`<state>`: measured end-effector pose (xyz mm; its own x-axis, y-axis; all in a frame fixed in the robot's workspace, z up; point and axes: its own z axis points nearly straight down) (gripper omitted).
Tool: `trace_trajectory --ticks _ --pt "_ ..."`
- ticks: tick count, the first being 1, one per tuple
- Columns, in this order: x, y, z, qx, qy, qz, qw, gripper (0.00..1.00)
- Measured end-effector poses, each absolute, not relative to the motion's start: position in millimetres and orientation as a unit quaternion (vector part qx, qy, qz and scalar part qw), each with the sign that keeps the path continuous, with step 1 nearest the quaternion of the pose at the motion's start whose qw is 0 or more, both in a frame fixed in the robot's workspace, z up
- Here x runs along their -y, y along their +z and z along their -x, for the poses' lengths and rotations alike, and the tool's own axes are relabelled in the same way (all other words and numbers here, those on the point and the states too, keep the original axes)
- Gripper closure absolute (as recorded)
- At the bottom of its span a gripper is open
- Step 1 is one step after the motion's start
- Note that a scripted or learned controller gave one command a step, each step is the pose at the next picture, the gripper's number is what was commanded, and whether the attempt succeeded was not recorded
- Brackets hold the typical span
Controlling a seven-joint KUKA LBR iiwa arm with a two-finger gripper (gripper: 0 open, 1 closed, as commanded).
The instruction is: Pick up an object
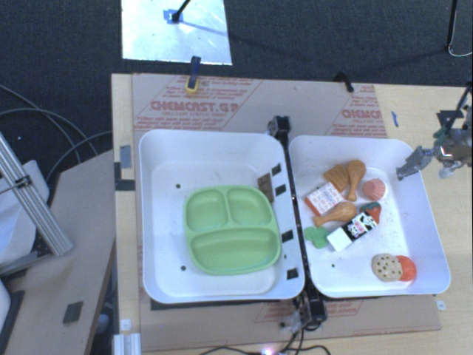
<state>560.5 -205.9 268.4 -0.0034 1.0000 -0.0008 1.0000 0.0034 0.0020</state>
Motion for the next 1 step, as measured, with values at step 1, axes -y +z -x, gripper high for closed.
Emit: trace_trajectory --ticks 1 --pt "200.2 176.2 -497.2 -0.707 -0.0018 -0.707 -0.004 0.0"
